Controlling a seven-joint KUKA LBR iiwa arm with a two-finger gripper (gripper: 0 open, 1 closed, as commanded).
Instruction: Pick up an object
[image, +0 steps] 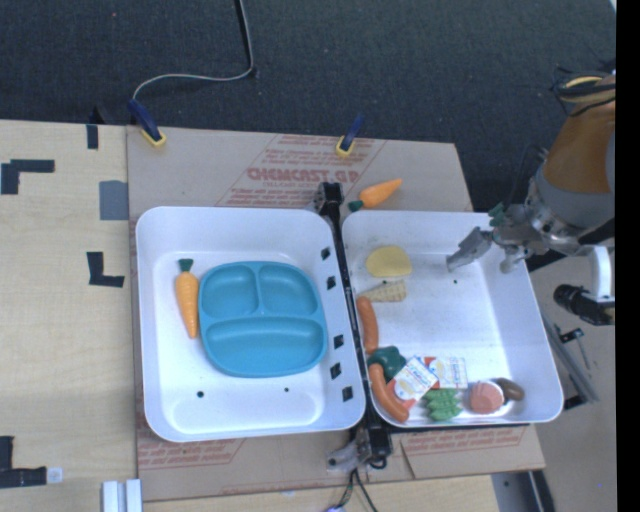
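The gripper (485, 250) hangs over the right bin's (520, 330) far edge, its fingers apart and holding nothing. Nearest lies the yellow toy lemon (388, 262), near the divider; it looks light, rigid and smooth, so gripping across its rounded middle seems safest.

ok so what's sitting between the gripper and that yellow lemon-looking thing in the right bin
Nothing. In the camera view, the stretch between the gripper and the yellow lemon-like piece is bare white floor of the right bin.
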